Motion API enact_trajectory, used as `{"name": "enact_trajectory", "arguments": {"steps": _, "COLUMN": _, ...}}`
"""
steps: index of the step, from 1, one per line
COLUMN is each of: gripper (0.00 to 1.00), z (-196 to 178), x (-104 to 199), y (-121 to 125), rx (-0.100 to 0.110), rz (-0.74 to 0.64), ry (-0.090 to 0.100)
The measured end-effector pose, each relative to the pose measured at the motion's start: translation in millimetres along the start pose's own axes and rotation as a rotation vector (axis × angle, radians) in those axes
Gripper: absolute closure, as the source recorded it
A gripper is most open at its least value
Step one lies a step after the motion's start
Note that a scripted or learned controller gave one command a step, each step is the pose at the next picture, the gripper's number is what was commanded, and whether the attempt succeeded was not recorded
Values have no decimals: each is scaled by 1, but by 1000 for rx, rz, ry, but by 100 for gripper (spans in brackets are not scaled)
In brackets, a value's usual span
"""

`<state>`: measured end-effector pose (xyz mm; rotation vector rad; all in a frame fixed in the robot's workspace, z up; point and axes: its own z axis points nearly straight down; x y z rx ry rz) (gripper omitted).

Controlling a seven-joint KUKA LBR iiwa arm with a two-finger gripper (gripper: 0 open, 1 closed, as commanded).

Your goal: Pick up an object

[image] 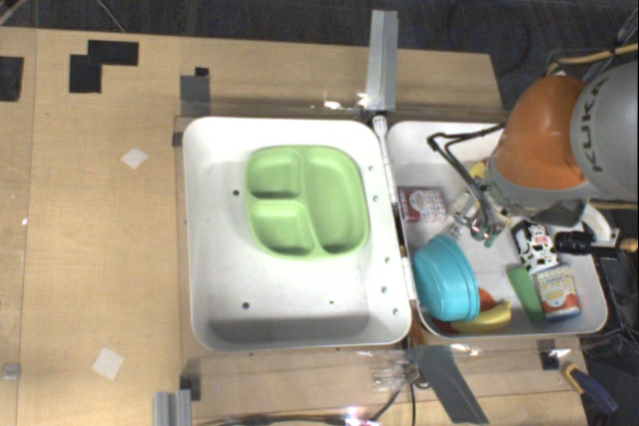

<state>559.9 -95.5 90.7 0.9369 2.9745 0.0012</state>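
Two white bins sit side by side on the bench. The left bin holds one thing, a green tray with three compartments, which lies flat a little above the middle of the bin floor.

All other things are in the right bin, and they crowd its lower half. A teal bowl stands on its edge against the left wall. A banana lies just beside the bowl at the lower rim, and a small red thing shows between the two. More to the right is a green block, touching a carton with an orange and blue face. Above the block lies a small black-and-white piece; what it is I cannot tell. A pale packet with pink print rests near the left wall, above the bowl.

The arm reaches in from the right, and its orange band covers the upper right of this bin. The gripper hangs over the middle of the right bin, just beside the bowl's upper rim, between the packet and the black-and-white piece. Whether the gripper is released or clenched I cannot tell, because it is small and partly hidden under the wrist.
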Motion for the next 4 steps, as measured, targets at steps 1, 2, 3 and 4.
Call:
{"name": "enact_trajectory", "arguments": {"steps": 1, "gripper": 0, "z": -33, "x": -109, "y": 2, "rx": 2, "rz": -73, "ry": 6}}
{"name": "enact_trajectory", "arguments": {"steps": 2, "gripper": 0, "z": 5, "x": -106, "y": 9, "rx": 2, "rz": -17, "ry": 12}}
{"name": "enact_trajectory", "arguments": {"steps": 3, "gripper": 100, "z": -10, "x": -109, "y": 12, "rx": -2, "rz": -22, "ry": 1}}
{"name": "enact_trajectory", "arguments": {"steps": 4, "gripper": 100, "z": -151, "x": -68, "y": 44, "rx": -1, "rz": 265, "ry": 6}}
